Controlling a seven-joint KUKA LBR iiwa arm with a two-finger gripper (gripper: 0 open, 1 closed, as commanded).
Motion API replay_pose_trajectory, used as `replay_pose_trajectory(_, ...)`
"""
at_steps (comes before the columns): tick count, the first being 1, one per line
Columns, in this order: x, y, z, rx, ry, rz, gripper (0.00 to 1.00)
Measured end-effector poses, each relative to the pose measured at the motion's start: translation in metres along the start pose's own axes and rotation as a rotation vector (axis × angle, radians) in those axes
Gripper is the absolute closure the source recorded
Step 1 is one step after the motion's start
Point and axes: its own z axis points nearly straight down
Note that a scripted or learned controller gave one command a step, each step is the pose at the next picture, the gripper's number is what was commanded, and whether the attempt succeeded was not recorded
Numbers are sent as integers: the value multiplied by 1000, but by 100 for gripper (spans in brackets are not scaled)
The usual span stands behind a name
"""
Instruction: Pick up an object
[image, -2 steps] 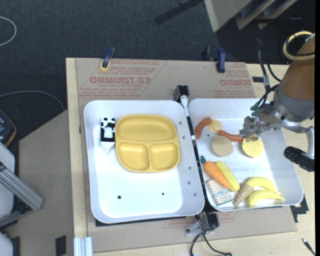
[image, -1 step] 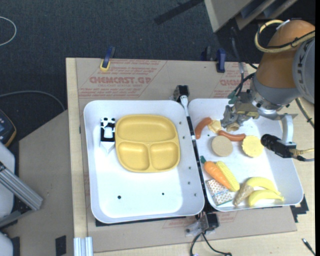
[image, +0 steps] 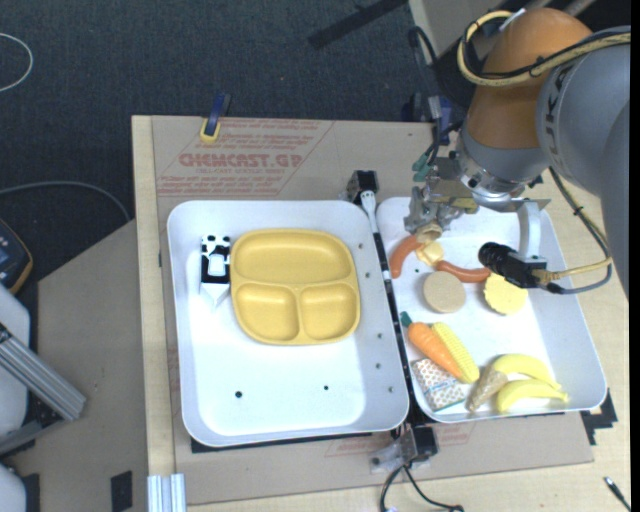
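Note:
My gripper (image: 430, 222) hangs over the back left part of the right bin (image: 580, 340), its tip just above a curved orange sausage-like piece (image: 400, 255) and a small pale bit (image: 430, 250). Near it lie a round tan cookie (image: 443, 294), a yellow half-round piece (image: 504, 295) and a second orange curved piece (image: 465, 270). Toward the front are a carrot (image: 432, 343), a corn cob (image: 455, 350), a wrapped cracker (image: 438, 385) and bananas (image: 525, 385).
The left bin (image: 200, 390) holds a yellow three-compartment plate (image: 295, 283) and a small black-and-white item (image: 214, 262). A black clip (image: 361, 185) sits between the bins at the back. A black part (image: 505, 265) with cable trails from the arm over the right bin.

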Motion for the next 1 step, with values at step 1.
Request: replay_pose_trajectory(1, 39, 38, -12, -1, -1, 2, 100)
